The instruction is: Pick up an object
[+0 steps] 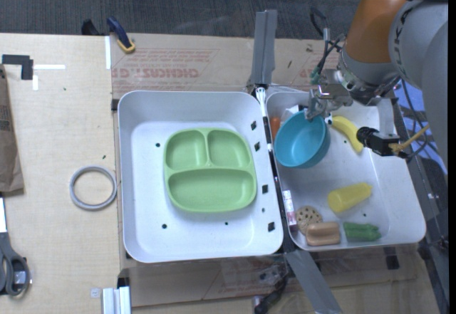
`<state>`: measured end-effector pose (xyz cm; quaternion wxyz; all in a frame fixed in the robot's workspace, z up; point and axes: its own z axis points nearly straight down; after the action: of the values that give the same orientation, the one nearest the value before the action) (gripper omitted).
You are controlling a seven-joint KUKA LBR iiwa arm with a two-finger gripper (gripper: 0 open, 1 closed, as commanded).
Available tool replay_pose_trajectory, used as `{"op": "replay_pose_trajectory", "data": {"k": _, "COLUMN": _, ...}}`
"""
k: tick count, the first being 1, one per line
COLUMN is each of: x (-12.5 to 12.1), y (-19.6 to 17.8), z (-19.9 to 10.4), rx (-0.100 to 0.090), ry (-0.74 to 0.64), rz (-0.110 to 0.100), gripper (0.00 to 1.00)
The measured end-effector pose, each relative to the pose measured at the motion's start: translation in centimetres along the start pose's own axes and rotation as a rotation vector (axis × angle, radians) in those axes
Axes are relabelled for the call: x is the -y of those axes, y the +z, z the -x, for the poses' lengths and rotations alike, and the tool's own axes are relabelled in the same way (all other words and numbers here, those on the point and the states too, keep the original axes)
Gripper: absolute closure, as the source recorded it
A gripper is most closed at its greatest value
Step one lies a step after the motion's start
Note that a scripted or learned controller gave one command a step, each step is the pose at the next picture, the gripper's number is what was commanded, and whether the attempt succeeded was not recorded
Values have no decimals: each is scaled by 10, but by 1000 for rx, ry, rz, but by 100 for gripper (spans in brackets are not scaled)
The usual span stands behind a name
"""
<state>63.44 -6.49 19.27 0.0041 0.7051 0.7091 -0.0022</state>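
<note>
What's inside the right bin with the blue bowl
Beside the blue bowl in the right bin: a banana, yellow cup, cookie, sausage and green vegetable. The bowl hides most of something orange.

Blue bowl (301, 142), tilted with opening toward the camera, raised at right bin's upper left, rim pinched by the claw (315, 112)

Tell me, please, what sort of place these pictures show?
Probably a robotics lab's picking bench: two white bins clamped on a cardboard-covered table, toy food such as a banana beside a blue bowl, and a cabled robot arm.
</note>
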Motion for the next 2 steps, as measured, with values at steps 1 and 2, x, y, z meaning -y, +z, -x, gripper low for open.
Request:
{"op": "replay_pose_trajectory", "data": {"k": 1, "x": 68, "y": -35, "z": 46, "rx": -8, "ry": -88, "rz": -6, "gripper": 100}}
{"op": "replay_pose_trajectory", "data": {"k": 2, "x": 60, "y": 3, "z": 29, "rx": -7, "ry": 71, "rz": -8, "gripper": 100}}
